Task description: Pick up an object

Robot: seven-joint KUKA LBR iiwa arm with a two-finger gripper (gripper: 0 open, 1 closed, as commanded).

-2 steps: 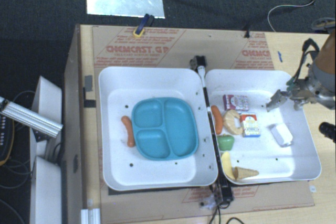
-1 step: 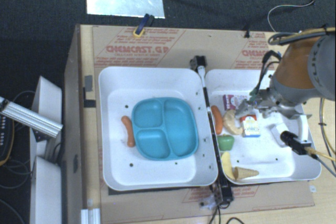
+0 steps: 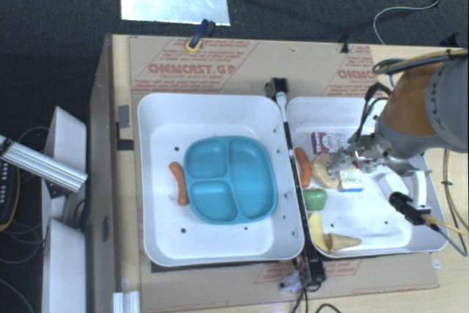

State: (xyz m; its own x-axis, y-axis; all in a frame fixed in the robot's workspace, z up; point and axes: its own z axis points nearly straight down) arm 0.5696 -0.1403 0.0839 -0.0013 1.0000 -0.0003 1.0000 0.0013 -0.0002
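My gripper [image 3: 343,162] hangs low in the right bin [image 3: 381,225], just above a pale round bun-like piece [image 3: 322,174] and next to a small white and blue box [image 3: 352,184]. A purple packet [image 3: 325,141] lies just behind it. Along the bin's left wall lies an orange carrot-like stick [image 3: 303,166]. Nearer the front are a green piece [image 3: 315,198], a yellow banana [image 3: 316,229] and an ice cream cone [image 3: 343,241]. I see nothing clearly held.
The left bin [image 3: 157,157] holds a blue divided plate [image 3: 229,179] with an orange sausage [image 3: 179,182] beside it on the left. The arm's grey and orange body [image 3: 418,110] looms over the right bin's far right side.
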